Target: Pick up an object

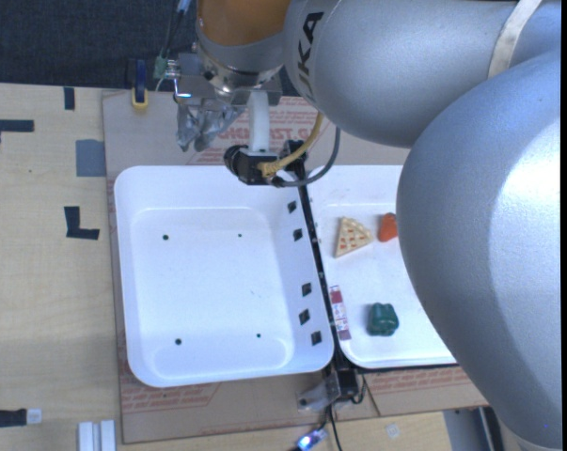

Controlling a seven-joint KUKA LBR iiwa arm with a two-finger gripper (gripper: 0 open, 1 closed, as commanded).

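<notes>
Altogether two white bins (137, 252), three objects in right bin (377, 350)

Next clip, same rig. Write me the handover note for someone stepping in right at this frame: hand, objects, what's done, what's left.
Hand: up past the far edge of the left bin, over the cardboard; whether it is open or shut can't be told, and nothing is seen in it.
Objects: all in the right bin: a pizza slice, an orange piece right of it and partly hidden by the arm, and a green piece nearer the front.
Done: no pick visible.
Left: move the hand over the right bin, come down on one object, grip and lift.
</notes>
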